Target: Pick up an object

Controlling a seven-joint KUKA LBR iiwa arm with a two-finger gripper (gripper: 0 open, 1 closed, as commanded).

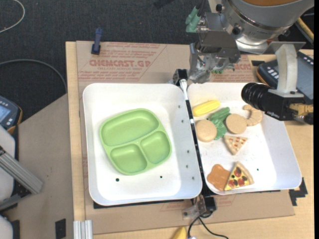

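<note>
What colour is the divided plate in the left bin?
The divided plate is light green, seen plainly in the camera view.

Place: robotics lab bench.
Evidence: cardboard sheet (124, 59) under two white bins (94, 133), loose cables (12, 6), black camera (264, 101).

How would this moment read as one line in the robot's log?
gripper: above right bin's far edge, nothing held | toy foods: in right bin | green tray: in left bin
</note>
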